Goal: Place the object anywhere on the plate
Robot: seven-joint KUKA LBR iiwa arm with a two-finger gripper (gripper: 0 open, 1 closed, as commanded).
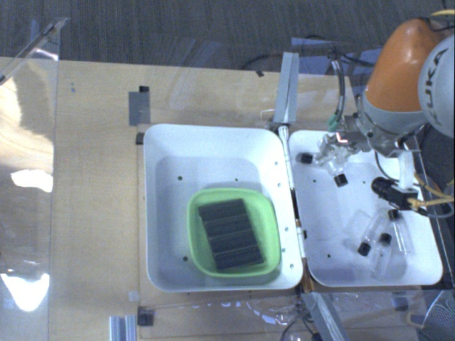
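- We take this for a robotics lab: a grey-and-orange arm (409,69) with loose cables over a wooden counter (85,212).
- Two white bins (213,137) fixed side by side, clear shielding (28,119), and grey carpet (178,13) beyond.

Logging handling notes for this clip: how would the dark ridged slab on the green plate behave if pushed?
The dark ridged slab lies flat and low on the green plate, so it probably won't roll or tip. Its ridges suggest some grip rather than slipperiness. The plate's raised rim would likely stop it sliding off. Weight and stiffness can't be judged.

The arm (409,69) reaches in, hand (333,150) pointed down.
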